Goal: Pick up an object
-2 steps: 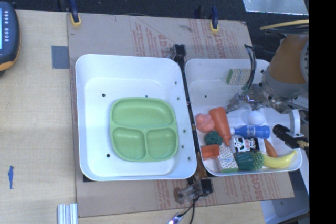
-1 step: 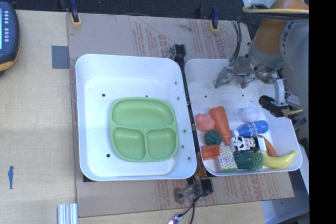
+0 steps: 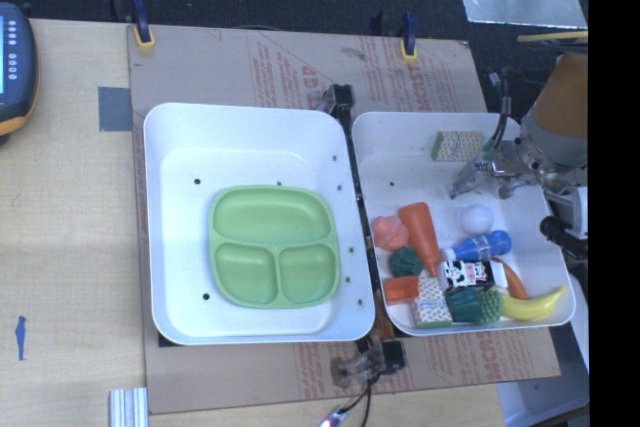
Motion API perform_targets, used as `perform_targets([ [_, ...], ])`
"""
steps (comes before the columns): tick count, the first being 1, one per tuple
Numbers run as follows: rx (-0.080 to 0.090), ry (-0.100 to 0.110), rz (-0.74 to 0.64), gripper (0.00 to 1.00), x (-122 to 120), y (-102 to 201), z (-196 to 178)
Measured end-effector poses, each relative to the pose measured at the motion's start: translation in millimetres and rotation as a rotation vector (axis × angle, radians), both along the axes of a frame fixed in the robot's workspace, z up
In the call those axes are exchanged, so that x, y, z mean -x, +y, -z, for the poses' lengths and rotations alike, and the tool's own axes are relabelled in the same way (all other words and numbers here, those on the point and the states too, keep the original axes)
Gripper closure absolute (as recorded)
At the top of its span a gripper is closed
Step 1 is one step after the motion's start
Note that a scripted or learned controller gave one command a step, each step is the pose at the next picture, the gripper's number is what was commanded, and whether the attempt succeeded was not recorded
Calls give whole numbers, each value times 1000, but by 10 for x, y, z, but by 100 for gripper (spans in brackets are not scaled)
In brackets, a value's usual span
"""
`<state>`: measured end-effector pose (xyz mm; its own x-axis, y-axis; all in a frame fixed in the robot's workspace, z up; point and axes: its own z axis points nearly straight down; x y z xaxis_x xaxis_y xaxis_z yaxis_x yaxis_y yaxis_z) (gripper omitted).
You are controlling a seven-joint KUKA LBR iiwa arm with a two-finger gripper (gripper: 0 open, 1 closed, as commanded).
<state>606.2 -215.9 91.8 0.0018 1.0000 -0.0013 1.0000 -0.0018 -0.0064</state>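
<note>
Red print on cardboard sheet, too blurred to read

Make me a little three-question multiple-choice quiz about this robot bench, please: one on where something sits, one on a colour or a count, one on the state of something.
1. Where does the green divided plate lie?
A. In the left bin
B. In the right bin
C. On the cardboard

2. What colour is the banana?
A. Blue
B. Yellow
C. White

3. How does the gripper stand?
A. Clamped on the banana
B. Inside the left bin
C. Over the right bin, holding nothing

Answers: 1 A, the plate rests on the left bin's floor. 2 B, it is yellow, at the right bin's near corner. 3 C, nothing sits between its fingers.
</note>
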Motion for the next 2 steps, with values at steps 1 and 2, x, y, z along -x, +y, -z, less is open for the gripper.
perform_targets([
  [1, 0, -9, -7, 0, -523, 113, -12],
  [2, -5, 5, -5, 0, 608, 624, -437],
])
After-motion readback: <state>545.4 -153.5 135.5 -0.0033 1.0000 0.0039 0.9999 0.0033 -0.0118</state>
